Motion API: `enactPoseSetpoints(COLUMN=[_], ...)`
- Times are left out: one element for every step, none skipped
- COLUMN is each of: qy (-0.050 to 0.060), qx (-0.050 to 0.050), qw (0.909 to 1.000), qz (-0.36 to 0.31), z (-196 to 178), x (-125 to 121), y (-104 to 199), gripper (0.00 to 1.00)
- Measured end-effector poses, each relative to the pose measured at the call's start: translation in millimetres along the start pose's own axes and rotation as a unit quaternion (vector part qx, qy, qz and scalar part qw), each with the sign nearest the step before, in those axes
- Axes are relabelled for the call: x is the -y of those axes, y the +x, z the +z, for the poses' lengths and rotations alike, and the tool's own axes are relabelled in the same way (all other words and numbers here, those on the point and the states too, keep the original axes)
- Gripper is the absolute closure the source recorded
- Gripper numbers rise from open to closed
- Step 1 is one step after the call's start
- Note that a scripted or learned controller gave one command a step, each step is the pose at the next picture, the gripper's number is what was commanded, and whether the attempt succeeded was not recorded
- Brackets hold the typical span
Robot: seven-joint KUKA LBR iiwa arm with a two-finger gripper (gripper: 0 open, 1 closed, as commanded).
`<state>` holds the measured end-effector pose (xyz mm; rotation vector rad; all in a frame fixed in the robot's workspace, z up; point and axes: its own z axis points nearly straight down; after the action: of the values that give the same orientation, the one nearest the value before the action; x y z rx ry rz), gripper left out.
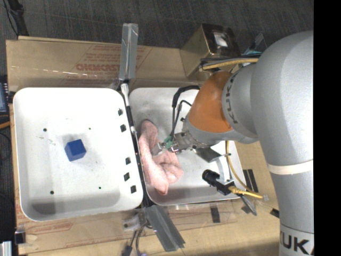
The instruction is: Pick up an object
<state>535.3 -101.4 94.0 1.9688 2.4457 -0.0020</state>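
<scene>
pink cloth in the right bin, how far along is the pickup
Done: the arm has reached into the right bin, with the gripper down at the pink cloth. In hand: nothing visibly lifted; the cloth lies on the bin floor. Left: grip and raise it. The blue block sits in the left bin.
</scene>
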Motion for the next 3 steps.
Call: enactPoseSetpoints(qy=[0.0, 0.0, 0.001], qx=[-0.001, 0.0, 0.0], qw=[1.0, 1.0, 1.0], qz=[-0.002, -0.002, -0.003], z=[-9.5, -9.8, -19.0], x=[-0.7, -0.6, -1.0], y=[1.0, 0.2, 0.6], gripper=[1.0, 0.0, 1.0])
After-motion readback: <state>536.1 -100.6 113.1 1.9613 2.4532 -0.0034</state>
